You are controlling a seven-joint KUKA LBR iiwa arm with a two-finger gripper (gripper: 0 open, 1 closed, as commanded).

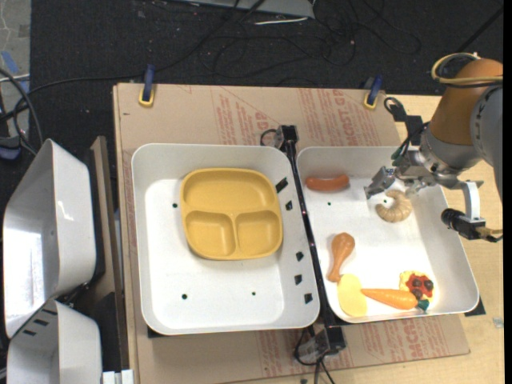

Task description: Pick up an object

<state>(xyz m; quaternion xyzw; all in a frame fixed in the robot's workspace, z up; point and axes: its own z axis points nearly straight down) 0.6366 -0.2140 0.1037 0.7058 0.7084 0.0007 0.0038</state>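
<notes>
Over at the far end of the right bin, the claw sits low, right on top of a small tan curled pastry-looking thing, which peeks out just below and toward the near side of it. Honestly can't tell whether the claw is spread or clenched from this angle, the wrist hardware blocks it, so I wouldn't call anything grabbed yet. The pastry looks like it's resting on the bin floor, so my read is the pick isn't done: approach is made, but closing and lifting are left. Everything else is just lying around: a red sausage just to the left of the claw, a drumstick nearer the camera, then a yellow slice, a carrot and a little red-yellow toy well toward the near edge. Way off left, a yellow divided plate sits in the other bin.
</notes>
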